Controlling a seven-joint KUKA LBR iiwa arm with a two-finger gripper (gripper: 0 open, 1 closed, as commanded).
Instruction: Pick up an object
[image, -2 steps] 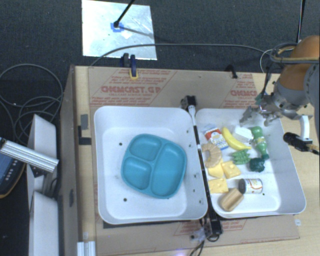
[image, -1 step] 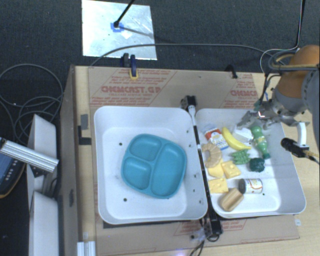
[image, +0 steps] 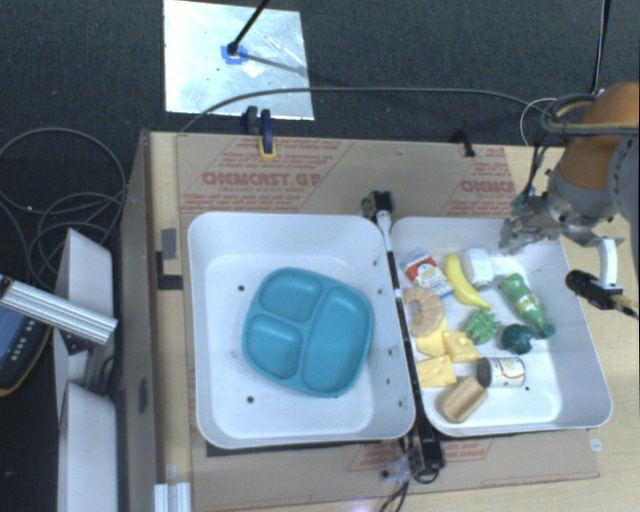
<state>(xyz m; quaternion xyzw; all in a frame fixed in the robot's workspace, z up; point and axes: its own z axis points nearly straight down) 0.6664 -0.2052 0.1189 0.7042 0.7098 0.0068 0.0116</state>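
The left bin (image: 215, 300) holds a blue divided plate (image: 307, 331), lying flat near its middle. A black divider strip (image: 397, 300) runs between this bin and the right bin (image: 580, 385), and the rest is placed from that strip.

Just right of the strip, near its upper half, lies a small red and white packet (image: 421, 270). Below it sits a round tan cracker-like piece (image: 427, 312), and below that several yellow cheese wedges (image: 446, 357) lie touching one another. Lowest in this cluster is a tan bread roll (image: 463, 399), with a small can (image: 502, 371) just beside it on its upper right.

Further right of the strip, a yellow banana (image: 464, 281) lies at a slant, a white block (image: 480, 268) touching its upper end. Right again come a green leafy piece (image: 482, 326), a dark green lump (image: 517, 338) and a green bottle (image: 525, 303) lying on its side.

Furthest from the strip, the gripper (image: 524, 228) hangs over the right bin's upper rim, above the white block and the bottle, apart from every object. Whether its jaws are apart or together I cannot tell. Nothing is seen held in it.
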